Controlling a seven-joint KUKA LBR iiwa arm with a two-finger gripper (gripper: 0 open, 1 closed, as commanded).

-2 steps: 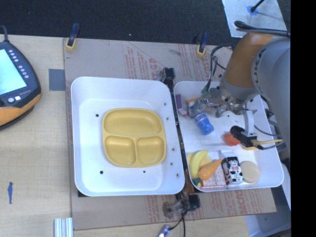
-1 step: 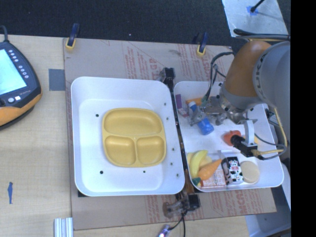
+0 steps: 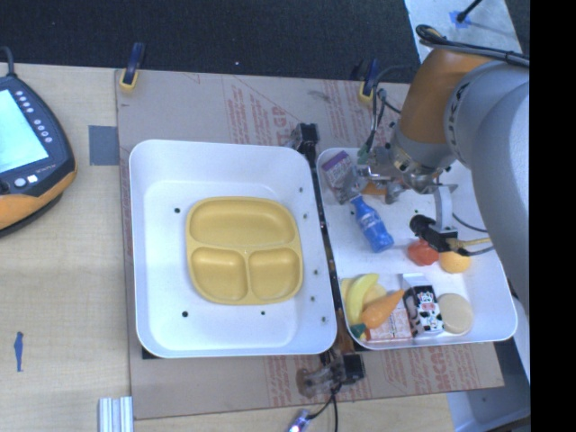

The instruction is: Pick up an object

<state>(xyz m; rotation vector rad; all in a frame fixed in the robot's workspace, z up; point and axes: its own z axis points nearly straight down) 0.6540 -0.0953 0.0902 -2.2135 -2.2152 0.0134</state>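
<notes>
We read the gripper (image 3: 371, 180) as hanging over the twelve o'clock end of the right bin (image 3: 490, 318), but its tip is tangled with cables and we cannot tell whether it is released or clenched. The nearest candidate is the blue bottle (image 3: 371, 224), lying on its side just at the gripper's six o'clock, with a clear packet (image 3: 337, 171) at the gripper's nine o'clock. We judge the bottle light, stiff and rather slippery, apt to roll; we would take it across its middle, square to its long axis. Toy foods crowd the bin's six o'clock end.
</notes>
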